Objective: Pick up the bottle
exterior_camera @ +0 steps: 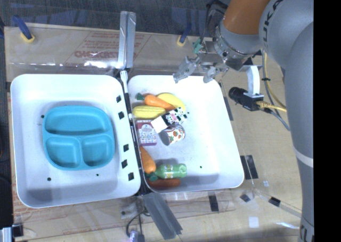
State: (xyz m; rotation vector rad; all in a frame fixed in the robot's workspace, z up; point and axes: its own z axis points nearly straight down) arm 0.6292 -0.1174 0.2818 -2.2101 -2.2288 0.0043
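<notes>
The bottle point(170, 171) is small and green with an orange cap end, lying on its side near the front edge of the right bin point(213, 134). My gripper point(195, 74) hangs over the bin's far rim, well away from the bottle. Its two fingers point(183, 73) are spread apart with nothing between them.
The right bin also holds a carrot point(158, 101), a yellow banana point(147, 111), a maroon packet point(146, 132), small cartons point(173, 134), and another carrot point(147, 161) beside the bottle. A blue divided tray point(79, 136) lies in the left bin point(32, 97). A metal divider point(127, 38) stands between bins.
</notes>
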